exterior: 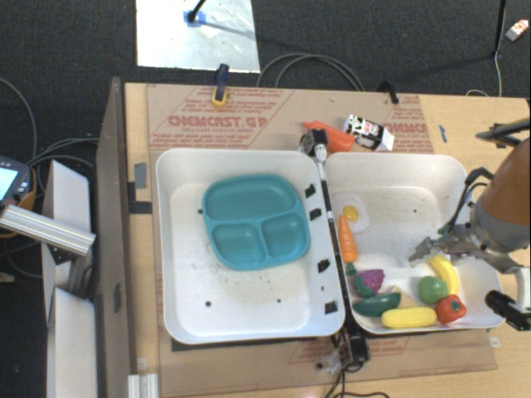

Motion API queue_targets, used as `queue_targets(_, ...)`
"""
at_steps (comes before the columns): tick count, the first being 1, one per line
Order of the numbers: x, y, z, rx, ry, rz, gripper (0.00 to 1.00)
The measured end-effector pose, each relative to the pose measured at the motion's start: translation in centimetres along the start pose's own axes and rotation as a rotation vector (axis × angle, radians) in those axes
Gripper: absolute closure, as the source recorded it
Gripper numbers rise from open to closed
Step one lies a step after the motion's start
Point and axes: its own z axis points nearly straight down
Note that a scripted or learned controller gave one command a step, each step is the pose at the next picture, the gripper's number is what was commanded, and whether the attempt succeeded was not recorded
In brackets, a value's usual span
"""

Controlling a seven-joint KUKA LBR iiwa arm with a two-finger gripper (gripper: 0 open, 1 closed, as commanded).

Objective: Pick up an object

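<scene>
Yellow plastic banana (pixel 443 271) lies in the right white bin (pixel 398 177), toward its near right corner, with the pincer (pixel 437 249) just above it at the end of the grey arm (pixel 506 214) reaching in from the right. Whether the pincer is apart or together cannot be told; nothing is seen clamped in it. Beside the banana sit a green round fruit (pixel 431 289) and a red tomato (pixel 450 308), close together. Along the near wall of the same bin lie a yellow corn cob (pixel 407 317) and a dark green cucumber (pixel 376 304), touching or nearly so. A purple vegetable (pixel 369 280) rests just beyond the cucumber. An orange carrot (pixel 348 241) lies along the bin's left wall, with a small yellow piece (pixel 350 215) beyond it. The left white bin (pixel 178 247) holds a teal divided plate (pixel 255 220) with three compartments. Both bins stand side by side on a cardboard-covered desk (pixel 249 118). An orange-handled tool (pixel 325 137) and a small black-and-white item (pixel 368 131) lie on the cardboard behind the bins.
</scene>
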Motion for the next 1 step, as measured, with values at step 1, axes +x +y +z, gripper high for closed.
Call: queue_targets(1,0.35,0.44,-1.57,-0.009,-0.001,-0.007,1.0)
